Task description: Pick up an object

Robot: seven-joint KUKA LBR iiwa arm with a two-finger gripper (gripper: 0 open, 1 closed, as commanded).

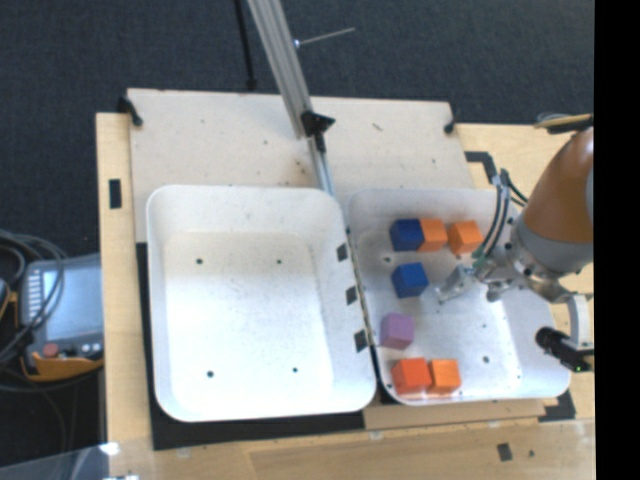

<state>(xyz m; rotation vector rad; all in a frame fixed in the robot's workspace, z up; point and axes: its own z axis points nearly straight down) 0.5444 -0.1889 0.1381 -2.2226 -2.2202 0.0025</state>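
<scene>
Dark carpet round the wood surface (pixel 280 128), two white bins on it. Camera view: left bin (pixel 170 268) bare, right bin (pixel 520 363) has the blocks. Claw (pixel 462 280) at 3 o'clock of the lower blue cube (pixel 410 279), near but apart; can't tell its state. Purple cube (pixel 397 330) at 6 of that cube. Risk: descent off-centre nudges cube away, or clips the orange cube (pixel 464 236) at 12 of claw → empty grab.

Blocks (pixel 410 279) in right bin (pixel 520 368)
</scene>
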